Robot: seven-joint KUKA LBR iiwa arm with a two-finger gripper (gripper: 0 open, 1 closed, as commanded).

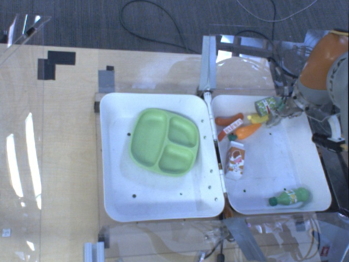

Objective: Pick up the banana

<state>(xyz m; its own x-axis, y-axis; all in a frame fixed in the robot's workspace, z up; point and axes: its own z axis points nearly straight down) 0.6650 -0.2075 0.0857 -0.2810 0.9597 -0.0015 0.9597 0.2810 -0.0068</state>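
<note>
Right bin: green bottle near front; carton; carrot; banana at far side, touching gripper. Gripper opening: cannot tell. Arm reaches in low from right. Left bin: green divided plate. Wooden bench; carpet beyond.

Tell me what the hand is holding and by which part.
Cannot be told: the hand is low by the banana and a green packet, its grip unclear.

arm: grey, orange band above the wrist, enters from the right at the upper edge
gripper: low, at the arm's left end, pointing down-left
</note>
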